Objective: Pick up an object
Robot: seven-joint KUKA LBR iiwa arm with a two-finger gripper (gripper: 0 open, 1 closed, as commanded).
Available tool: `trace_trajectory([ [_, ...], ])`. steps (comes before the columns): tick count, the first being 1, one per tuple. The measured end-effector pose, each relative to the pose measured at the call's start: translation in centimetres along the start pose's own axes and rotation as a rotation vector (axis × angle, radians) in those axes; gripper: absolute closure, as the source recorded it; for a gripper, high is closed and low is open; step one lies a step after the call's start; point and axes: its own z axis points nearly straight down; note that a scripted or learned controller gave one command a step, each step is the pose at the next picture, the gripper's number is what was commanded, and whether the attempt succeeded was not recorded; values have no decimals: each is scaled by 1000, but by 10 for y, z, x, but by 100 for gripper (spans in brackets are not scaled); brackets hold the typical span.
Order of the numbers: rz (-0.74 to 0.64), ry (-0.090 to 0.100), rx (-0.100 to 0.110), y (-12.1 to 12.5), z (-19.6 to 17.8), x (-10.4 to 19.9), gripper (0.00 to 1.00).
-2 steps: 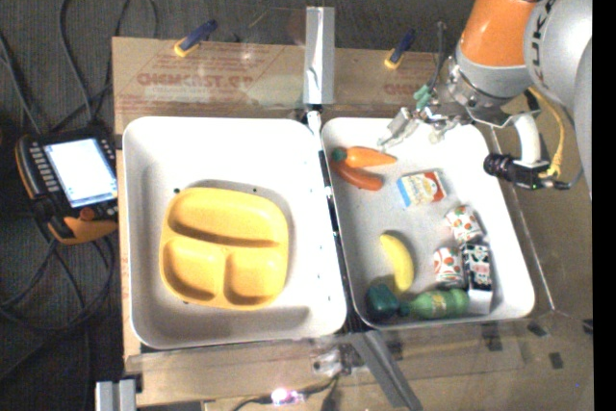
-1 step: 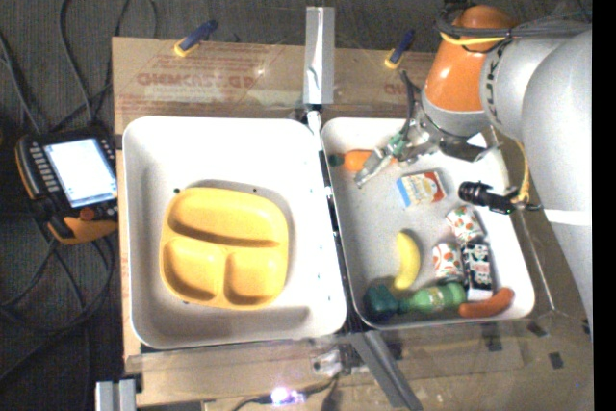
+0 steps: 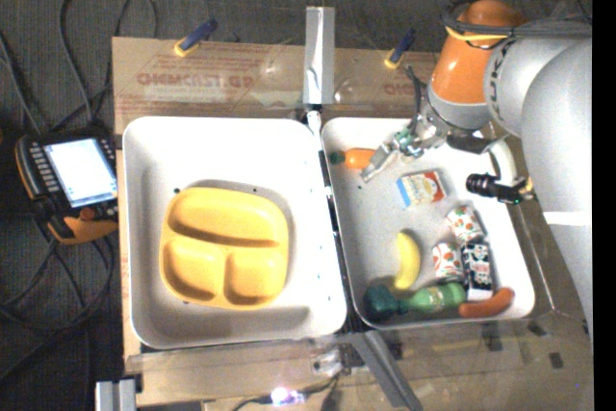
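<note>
Camera view puts the end effector (image 3: 383, 159) low in the right bin's (image 3: 525, 250) far left corner, its fingers spread open with nothing between them, their tips just beside a small carrot (image 3: 357, 158). By my reading the pick has barely begun: no object is gripped or lifted. Closing on something and raising it remain. A banana (image 3: 408, 259), small carton (image 3: 422, 188) and cans (image 3: 463, 244) lie in the same bin; the left bin (image 3: 144, 207) holds a yellow divided tray (image 3: 227, 244).

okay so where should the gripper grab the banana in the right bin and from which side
Probably the middle of the banana, coming straight down, fingers closing across its narrow width. It lies flat, nearly lengthwise along the bin, with bare floor to its left; the cans crowd its right side.
</note>
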Motion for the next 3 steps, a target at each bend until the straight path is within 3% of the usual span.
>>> trace_trajectory([
  [1, 15, -6, -2, 1, 0, 3, 0],
  [2, 15, -13, -12, 3, -11, 2, 100],
  [3, 12, -6, -5, 3, -10, 5, 0],
])
